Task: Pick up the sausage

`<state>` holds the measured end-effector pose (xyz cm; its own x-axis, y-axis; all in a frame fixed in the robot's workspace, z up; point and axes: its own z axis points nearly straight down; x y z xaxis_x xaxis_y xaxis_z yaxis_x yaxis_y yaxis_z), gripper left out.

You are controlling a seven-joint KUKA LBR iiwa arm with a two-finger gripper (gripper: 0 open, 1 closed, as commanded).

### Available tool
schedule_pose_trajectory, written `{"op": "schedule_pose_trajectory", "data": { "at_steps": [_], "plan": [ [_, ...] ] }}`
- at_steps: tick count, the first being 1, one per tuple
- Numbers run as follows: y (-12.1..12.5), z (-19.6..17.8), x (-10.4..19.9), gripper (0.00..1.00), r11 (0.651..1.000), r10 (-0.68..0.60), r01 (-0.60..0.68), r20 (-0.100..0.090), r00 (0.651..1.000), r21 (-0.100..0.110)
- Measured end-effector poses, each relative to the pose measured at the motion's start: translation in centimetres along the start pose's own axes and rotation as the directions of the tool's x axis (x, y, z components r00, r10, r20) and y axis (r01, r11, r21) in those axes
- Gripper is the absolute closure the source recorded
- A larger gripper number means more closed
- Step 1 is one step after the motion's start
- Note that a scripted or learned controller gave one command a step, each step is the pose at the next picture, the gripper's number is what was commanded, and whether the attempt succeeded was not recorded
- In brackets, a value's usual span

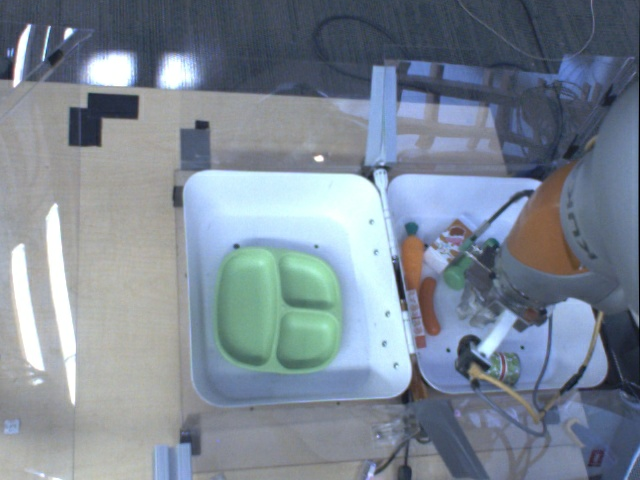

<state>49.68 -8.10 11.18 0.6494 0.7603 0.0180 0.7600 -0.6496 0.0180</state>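
- Sausage (429, 305): 1 reddish-brown piece, lying in the right bin (580, 363) close to its left wall. Its long axis is running roughly up and down the view, parallel to the wall between the 2 bins.
- Carrot (412, 255): 1 orange piece with a green top, lying just above the sausage on nearly the same line, with a white packet (438, 259) just beside it.
- Gripper (484, 306): hanging over the middle of the right bin, pointing downward; whether it is spread or pressed together is not something this view is showing, as the wrist hardware is crowding it. Nothing is seen pinched in it.
- Key relation: the sausage is lying to the gripper's left in the view, near but apart, at about the same height in the frame. The coming move is probably calling for a short sideways shift toward the dividing wall, then closing across the sausage's short width.
- Green can (506, 368): lying near the bin's front edge, below the gripper.
- Green tray (280, 309): 1 tray with 3 compartments, sitting in the left bin (200, 268).
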Motion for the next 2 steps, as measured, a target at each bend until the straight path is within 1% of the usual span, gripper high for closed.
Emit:
{"op": "schedule_pose_trajectory", "data": {
  "at_steps": [1,2],
  "plan": [
    [0.0,0.0,0.0,0.0,1.0,0.0,0.0,0.0,1.0,0.0],
    [0.4,2.2,-1.0,0.0,0.899,0.439,-0.439,0.006,0.899,-0.002]
  ]
}}
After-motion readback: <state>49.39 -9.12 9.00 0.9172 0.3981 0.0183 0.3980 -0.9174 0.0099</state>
